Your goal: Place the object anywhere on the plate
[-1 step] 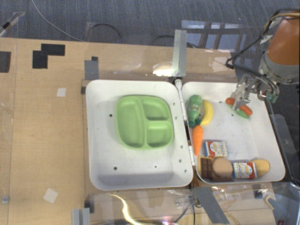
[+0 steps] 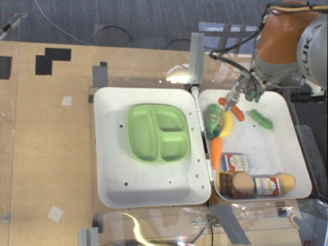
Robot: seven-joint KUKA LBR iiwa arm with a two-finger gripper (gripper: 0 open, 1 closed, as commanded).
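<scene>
- Gripper [image 2: 237,97]: poised low at 12 o'clock of the right bin [image 2: 287,152], arm reaching in from 2 o'clock; finger spread not readable, hold on anything not confirmed.
- Small red-orange piece [image 2: 233,108]: likely the task's object; lying directly under the gripper tip, touching or just beside it; contact cannot be told. Risk: mistaken for a secure grasp, lost on lifting.
- Banana [image 2: 226,125]: just beside the red-orange piece at 7 o'clock, touching the green vegetable [image 2: 212,118]. Risk: nudged or pinched along with the target.
- Carrot [image 2: 216,151]: at 6 o'clock of the banana, against the bin divider. Risk: little room for a sliding object.
- Green pod [image 2: 261,119]: at 3 o'clock of the gripper, apart from the cluster.
- Carton [image 2: 235,163], chocolate bar [image 2: 225,183], bottle [image 2: 264,184]: along the 6 o'clock wall, well clear.
- Green plate [image 2: 157,133]: sectioned, centred in the left bin [image 2: 113,188], at 9 o'clock of the gripper. Risk: object dropped while crossing the raised rims between bins, or landing on bare bin floor short of the plate.
</scene>
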